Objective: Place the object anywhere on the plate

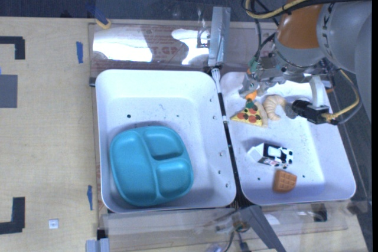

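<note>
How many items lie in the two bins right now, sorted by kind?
Plates: 1, the blue divided plate in the left bin.
Toy food pieces: 3, the pizza slice, the croissant and the waffle, all in the right bin.
Black-and-white items: 1, the small black-and-white object in the right bin.
Total: 5.

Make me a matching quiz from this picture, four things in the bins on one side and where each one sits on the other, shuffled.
Things:
1. teal divided plate
2. toy pizza slice
3. tan toy croissant
4. brown toy waffle

Places:
A. right bin, near front edge
B. left bin
C. right bin, beside the divider wall
D. right bin, just right of the pizza slice

Pairs: 1-B, 2-C, 3-D, 4-A
</note>
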You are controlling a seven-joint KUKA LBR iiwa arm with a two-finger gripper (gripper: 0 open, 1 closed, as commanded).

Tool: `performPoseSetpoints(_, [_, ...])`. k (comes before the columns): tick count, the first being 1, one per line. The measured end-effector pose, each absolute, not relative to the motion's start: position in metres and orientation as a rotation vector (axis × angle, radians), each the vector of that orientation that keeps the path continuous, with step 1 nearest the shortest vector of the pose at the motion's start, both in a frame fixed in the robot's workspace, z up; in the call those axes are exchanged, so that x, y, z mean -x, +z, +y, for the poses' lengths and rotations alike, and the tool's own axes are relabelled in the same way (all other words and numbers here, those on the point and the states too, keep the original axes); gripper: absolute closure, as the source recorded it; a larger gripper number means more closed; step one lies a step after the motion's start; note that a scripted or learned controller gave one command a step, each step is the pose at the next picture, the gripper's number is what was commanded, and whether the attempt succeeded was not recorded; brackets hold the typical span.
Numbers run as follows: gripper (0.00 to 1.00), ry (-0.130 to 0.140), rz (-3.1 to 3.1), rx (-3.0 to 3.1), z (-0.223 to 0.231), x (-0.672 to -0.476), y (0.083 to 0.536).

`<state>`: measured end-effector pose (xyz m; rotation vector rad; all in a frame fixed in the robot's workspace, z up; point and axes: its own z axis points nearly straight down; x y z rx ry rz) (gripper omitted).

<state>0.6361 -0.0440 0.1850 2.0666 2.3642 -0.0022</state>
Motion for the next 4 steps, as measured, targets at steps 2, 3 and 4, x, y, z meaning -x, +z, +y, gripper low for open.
performPoseSetpoints(2, [1.00, 0.000, 2.662, -1.673, 0.087, -0.538, 0.184])
performPoseSetpoints(3, [1.00, 0.008, 2.705, -1.594, 0.164, -0.500, 0.133])
performPoseSetpoints(4, [0.00, 0.002, 2.702, -1.601, 0.161, -0.500, 0.132])
